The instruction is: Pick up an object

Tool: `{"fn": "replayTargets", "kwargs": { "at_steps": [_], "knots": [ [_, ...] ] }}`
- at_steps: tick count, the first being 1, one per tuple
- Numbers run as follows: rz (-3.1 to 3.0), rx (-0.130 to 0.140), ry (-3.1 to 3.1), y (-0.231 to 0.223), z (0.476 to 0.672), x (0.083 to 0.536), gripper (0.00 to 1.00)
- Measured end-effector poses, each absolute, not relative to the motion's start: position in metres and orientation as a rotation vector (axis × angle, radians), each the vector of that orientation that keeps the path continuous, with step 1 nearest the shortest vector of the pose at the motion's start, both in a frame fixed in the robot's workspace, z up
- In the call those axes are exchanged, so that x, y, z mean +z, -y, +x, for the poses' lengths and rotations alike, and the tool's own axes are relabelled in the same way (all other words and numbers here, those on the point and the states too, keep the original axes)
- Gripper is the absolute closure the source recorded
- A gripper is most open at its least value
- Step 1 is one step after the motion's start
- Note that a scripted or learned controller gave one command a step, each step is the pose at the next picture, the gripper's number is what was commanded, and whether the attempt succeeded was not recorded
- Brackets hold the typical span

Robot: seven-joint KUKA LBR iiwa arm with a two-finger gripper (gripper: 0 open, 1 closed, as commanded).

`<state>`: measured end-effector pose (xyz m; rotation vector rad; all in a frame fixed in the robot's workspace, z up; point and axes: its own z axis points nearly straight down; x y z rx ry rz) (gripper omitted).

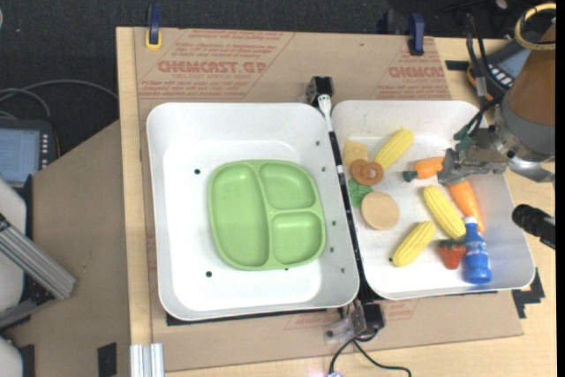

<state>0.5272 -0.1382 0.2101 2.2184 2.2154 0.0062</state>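
The right bin holds several toy foods. A corn cob lies near its middle, a second one to the right, and a third near the front. An orange carrot lies by the right wall, with a small orange piece just left of the gripper. A brown donut, a tan round cookie, a blue bottle and a red piece are also there. My gripper hangs low over the carrot's upper end, reaching in from the right.
The left bin holds a green divided plate. A black clip sits where the two bins meet at the back. Cables and the arm body crowd the right edge. Blue clamps hold the board's back edge.
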Motion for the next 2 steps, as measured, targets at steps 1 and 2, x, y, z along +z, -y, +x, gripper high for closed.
{"fn": "replayTargets", "kwargs": {
  "at_steps": [1, 2],
  "knots": [
    [2.218, 0.003, -2.216, 0.1584, 0.5375, 0.2454, 1.00],
    [2.221, 0.001, -2.220, 0.1576, 0.5367, 0.2431, 0.00]
  ]
}}
